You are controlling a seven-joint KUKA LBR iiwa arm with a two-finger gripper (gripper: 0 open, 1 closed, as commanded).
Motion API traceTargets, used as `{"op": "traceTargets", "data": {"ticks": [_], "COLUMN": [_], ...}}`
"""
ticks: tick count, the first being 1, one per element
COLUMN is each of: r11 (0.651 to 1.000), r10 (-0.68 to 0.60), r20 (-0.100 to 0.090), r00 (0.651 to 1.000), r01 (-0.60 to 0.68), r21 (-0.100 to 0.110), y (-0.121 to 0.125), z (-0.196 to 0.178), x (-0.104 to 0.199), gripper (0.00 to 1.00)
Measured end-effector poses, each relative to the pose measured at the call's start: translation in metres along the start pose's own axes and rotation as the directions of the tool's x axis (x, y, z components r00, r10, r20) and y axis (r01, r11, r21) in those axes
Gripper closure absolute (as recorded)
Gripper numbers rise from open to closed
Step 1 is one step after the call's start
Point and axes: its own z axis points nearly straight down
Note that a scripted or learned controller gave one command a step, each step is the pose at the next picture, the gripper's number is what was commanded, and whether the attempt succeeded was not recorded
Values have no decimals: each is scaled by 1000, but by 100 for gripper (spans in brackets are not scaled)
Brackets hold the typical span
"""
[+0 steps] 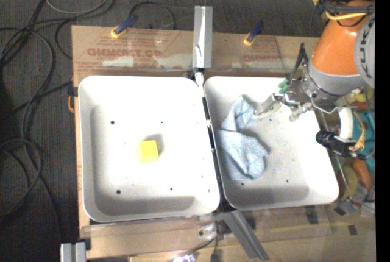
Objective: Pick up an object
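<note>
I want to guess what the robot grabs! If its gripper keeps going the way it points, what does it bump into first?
Most likely the crumpled light blue cloth in the right bin. The gripper points leftward, right at the cloth's upper edge, though its height above it is hard to judge.

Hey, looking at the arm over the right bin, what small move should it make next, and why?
Probably a short drop toward the light blue cloth. The pincer sits at the cloth's upper right edge in the right bin, nearer than the yellow block in the left bin.
</note>
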Motion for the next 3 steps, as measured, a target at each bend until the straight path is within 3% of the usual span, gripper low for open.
{"op": "traceTargets", "data": {"ticks": [1,2,3], "r11": [1000,993,899], "r10": [-12,-119,-437], "r20": [1,6,18], "r00": [1000,993,899], "r01": [12,119,437], "r21": [1,-10,-16], "y": [52,61,77], "z": [29,109,111], "x": [-36,-8,24], "gripper": [0,0,0]}}
